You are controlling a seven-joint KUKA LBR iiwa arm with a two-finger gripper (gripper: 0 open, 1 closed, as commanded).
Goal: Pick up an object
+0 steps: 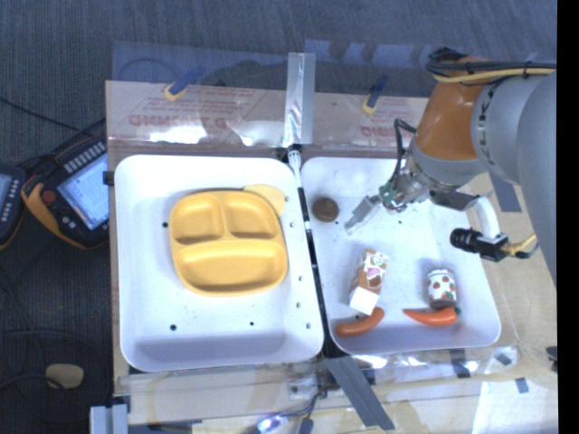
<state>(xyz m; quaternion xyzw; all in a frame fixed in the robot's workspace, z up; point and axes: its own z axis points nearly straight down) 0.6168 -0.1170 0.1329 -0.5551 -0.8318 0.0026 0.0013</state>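
Objects for picking lie scattered in the right bin (pixel 398 337): a small brown disc (pixel 325 209) near the bin's upper left, a patterned packet with a white end (pixel 369 281) at the centre, a reddish sausage-shaped item (pixel 359 324) just below it, a small jar with a spotted label (pixel 441 286) to the right, and an orange carrot-like piece (pixel 431 315) touching the jar's base. None is held.

Reaching in from the right, the grey arm (pixel 525 143) bends down over the far part of the right bin, its orange band (pixel 450 120) above the wrist tilted toward the bins' shared divider. The gripper (pixel 360 213) slants low and leftward, its tip just beside the brown disc but apart from it. Its fingers appear as one thin grey sliver, so whether they stand apart or together cannot be told, and nothing shows between them.

A yellow compartment tray (pixel 229 242) sits in the middle of the left bin (pixel 145 333). Red lettering runs along the cardboard (pixel 181 116) behind the bins, reversed and too faint to read. A black-and-orange handheld pendant (pixel 68 197) with a lit screen lies on the floor to the left.
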